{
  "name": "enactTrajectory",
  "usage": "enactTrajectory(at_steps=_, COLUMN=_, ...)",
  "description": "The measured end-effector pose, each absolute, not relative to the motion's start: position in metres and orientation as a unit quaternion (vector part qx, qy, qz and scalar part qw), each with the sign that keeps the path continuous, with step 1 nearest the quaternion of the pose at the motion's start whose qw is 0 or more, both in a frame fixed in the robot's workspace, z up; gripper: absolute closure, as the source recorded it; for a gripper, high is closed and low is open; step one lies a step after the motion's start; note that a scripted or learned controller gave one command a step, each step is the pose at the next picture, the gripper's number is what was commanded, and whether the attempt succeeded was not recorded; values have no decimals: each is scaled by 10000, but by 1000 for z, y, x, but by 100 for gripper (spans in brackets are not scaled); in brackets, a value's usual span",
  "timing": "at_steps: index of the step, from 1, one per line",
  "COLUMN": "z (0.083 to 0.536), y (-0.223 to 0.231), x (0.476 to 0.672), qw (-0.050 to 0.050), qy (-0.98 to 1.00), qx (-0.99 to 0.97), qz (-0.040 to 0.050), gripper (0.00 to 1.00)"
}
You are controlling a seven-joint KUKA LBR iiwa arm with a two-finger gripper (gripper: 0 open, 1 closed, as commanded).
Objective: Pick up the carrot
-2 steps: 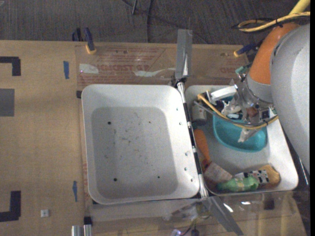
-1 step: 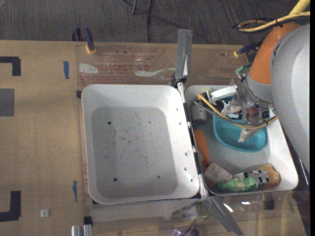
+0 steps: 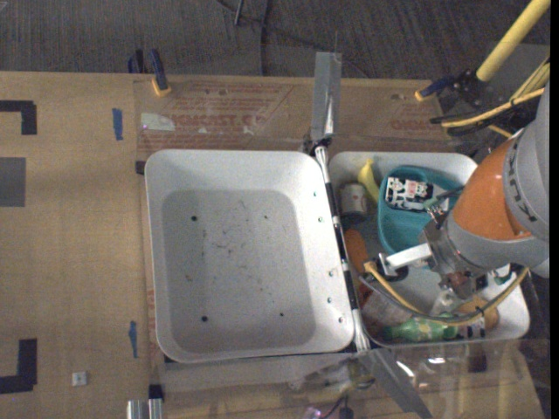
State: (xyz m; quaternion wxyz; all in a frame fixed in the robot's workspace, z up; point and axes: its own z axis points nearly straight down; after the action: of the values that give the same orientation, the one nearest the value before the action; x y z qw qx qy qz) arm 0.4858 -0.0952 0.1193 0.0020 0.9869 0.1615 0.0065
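Broadly, we see a tan wooden surface (image 3: 79, 234) carrying two shallow white bins side by side. We find the left bin (image 3: 166, 182) bare apart from dark specks on its floor, while the right bin (image 3: 515, 317) is crowded with things. We see the grey arm (image 3: 511, 203) with its orange band reaching in from the right, low over that right bin, and its hand (image 3: 454, 282) sits down among the clutter; we cannot tell whether it is open, closed or gripping anything. Beneath the arm we make out a blue bowl (image 3: 393, 225), a yellow banana (image 3: 368, 182) at the bin's far wall, a green item (image 3: 419, 328) near the front wall, and the carrot (image 3: 355, 244), orange, lying just beside the divider between the bins, apart from the hand.
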Motion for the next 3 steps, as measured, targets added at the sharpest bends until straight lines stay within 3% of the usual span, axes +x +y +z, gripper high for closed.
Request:
enactTrajectory(at_steps=1, z=88, y=-99, x=545, qw=-10, qy=1555, qx=9878, qz=5, gripper=0)
enactTrajectory(at_steps=2, z=87, y=-106, x=600, qw=-10, qy=1012, qx=9949, qz=-18, gripper=0)
enactTrajectory(at_steps=3, z=88, y=-161, x=650, qw=-101, qy=1023, qx=9946, qz=-109, gripper=0)
